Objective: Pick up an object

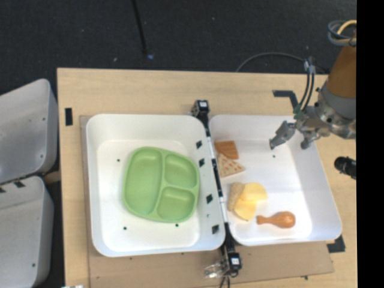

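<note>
**Jaws released over the right bin**

Nearest the lens, the wooden table point(150, 272) carries two white bins over dark floor. I hold my jaws point(295, 135) spread and grasping nothing above the right bin point(312, 185). Below them, well apart, lie an orange drumstick point(278, 219), yellow piece point(249, 200) and two bread slices point(228, 158). Beside it, the left bin point(108, 233) holds a green tray point(161, 185).

Light: even, bright from above on my bins point(150, 125)
Glare: whites nearly blown out
Shadows: soft, faint
Floor, upper frame: dark
Focus: slightly soft, grainy
</note>
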Tool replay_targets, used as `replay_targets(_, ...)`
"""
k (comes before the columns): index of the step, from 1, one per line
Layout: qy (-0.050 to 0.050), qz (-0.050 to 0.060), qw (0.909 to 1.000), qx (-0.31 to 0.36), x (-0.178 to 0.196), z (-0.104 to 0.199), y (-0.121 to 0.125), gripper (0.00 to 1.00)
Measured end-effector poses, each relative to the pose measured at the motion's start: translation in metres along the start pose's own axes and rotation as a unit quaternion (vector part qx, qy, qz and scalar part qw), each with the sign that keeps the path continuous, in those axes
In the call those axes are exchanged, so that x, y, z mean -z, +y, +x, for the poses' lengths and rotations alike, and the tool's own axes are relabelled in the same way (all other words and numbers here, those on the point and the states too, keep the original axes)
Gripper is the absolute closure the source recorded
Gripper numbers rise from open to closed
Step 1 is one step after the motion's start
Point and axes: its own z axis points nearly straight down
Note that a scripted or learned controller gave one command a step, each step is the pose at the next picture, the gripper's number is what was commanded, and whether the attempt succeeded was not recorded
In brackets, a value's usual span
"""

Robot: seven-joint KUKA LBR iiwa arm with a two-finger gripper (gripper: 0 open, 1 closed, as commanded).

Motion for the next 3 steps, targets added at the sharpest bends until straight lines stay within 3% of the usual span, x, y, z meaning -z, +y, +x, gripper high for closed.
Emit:
replay_targets(1, -0.001, -0.007, 1.0000, 0.001, 0.008, 0.000, 0.002, 0.00)
replay_targets(3, -0.001, -0.005, 1.0000, 0.000, -0.114, 0.000, 0.015, 0.00)
